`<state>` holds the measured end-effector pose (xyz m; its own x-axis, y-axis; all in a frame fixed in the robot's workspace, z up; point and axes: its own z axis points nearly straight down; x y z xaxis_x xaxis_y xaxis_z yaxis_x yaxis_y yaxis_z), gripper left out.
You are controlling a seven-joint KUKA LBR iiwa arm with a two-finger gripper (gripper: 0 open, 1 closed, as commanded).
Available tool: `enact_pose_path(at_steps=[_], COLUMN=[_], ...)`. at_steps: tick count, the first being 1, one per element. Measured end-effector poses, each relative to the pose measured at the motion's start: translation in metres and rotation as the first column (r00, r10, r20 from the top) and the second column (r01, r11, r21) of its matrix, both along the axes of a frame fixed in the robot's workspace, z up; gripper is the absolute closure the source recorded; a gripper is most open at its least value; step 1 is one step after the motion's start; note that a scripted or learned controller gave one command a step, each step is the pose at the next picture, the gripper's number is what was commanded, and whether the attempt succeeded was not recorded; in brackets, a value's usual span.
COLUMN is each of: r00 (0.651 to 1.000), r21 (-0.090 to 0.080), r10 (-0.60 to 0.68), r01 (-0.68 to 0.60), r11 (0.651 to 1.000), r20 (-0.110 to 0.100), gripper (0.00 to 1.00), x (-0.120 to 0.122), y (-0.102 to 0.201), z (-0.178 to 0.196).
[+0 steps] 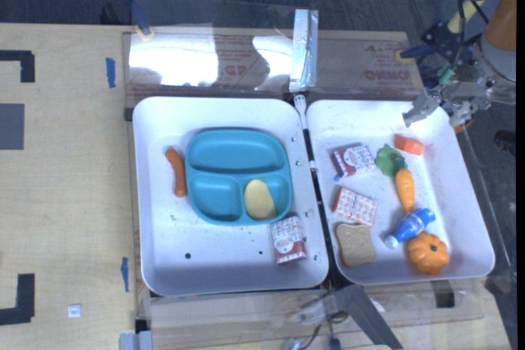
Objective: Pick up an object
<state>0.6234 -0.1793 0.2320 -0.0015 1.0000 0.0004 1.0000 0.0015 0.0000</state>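
The gripper (428, 109) hangs above the far corner of the right bin (476, 201), holding nothing; whether it is wide I cannot tell, so picking is not started.

The pale wooden desk (66, 201) carries two shallow white bins side by side: the left bin (156, 258) toward its middle, the right bin (472, 201) at its right edge. Blue tape strips (110, 71) and black angle marks (22, 65) lie along its left side.
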Motion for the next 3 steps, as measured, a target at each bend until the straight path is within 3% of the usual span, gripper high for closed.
enact_pose_path(at_steps=[1, 2, 3], r00=[0.999, 0.999, 0.999], r21=[0.008, -0.001, -0.005], r10=[0.043, 0.048, 0.046], r01=[-0.043, -0.048, -0.046], r11=[0.999, 0.999, 0.999], r20=[0.007, 0.005, 0.012], gripper=[0.0, 0.0, 1.0], x=[-0.006, -0.045, -0.043], y=[-0.032, -0.006, -0.008], z=[-0.129, -0.145, -0.133])
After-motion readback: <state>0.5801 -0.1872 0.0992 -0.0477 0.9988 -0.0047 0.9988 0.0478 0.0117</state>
